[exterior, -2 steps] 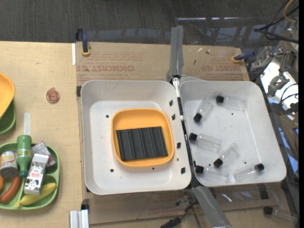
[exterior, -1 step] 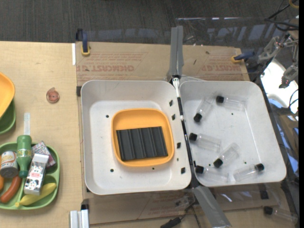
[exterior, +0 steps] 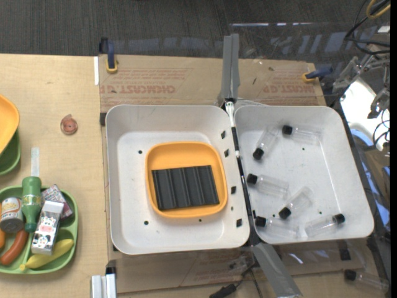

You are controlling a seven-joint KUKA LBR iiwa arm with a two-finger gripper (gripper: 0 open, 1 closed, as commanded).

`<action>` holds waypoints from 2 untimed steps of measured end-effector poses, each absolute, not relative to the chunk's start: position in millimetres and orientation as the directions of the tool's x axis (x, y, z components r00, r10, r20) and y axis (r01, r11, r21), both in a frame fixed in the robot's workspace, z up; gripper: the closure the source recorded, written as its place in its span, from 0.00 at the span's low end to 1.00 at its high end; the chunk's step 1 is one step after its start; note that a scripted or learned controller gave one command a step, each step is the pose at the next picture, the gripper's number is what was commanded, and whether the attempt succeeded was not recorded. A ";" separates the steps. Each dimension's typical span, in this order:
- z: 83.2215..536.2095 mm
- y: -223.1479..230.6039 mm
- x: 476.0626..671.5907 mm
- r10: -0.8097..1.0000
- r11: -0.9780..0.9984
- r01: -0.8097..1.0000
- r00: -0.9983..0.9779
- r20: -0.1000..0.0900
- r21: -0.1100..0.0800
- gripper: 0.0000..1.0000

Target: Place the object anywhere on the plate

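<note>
a pale wooden bench (exterior: 56,92) is sitting under the camera with a brown cardboard sheet (exterior: 161,82) spread beneath two shallow white plastic bins, and dark carpet is showing beyond its far edge. the left white bin (exterior: 124,166) is holding a rounded orange plastic plate (exterior: 186,156) with a dark grey ribbed insert (exterior: 186,187) lying in its middle, and nothing else is resting on that plate. the right white bin (exterior: 347,166) is holding the objects to be moved: several clear plastic vials with black caps, lying scattered on their sides, one near the far wall (exterior: 275,135), one at the left wall (exterior: 265,182), and others toward the near edge (exterior: 296,203). all of them are lying well apart from the plate, across the divider between the bins. judging from this, the task is not yet started: no vial is being lifted, none is sitting on the plate, and the pick, carry and release are all left to do. the claw's state i cannot tell. off to the left, a green sectioned tray (exterior: 37,241) is carrying toy food and a small green bottle, beside an orange bowl (exterior: 6,126) at the edge.
</note>
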State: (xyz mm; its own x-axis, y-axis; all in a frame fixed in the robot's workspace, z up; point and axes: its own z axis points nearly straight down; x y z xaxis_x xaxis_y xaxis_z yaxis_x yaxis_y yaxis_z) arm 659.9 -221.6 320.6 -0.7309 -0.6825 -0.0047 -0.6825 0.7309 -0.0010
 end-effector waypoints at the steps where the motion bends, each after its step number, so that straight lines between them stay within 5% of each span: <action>1: 352.4 -221.4 660.1 -0.938 0.347 -0.938 -0.347 -0.005 -0.004 0.00; 2: 337.9 -221.1 659.8 -0.995 -0.098 -0.995 0.098 -0.005 -0.002 0.00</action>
State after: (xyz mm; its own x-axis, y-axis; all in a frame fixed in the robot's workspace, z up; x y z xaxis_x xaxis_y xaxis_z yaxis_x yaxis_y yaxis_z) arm 659.8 -221.1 337.9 0.0984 -0.9951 -0.0052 -0.9951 -0.0984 -0.0017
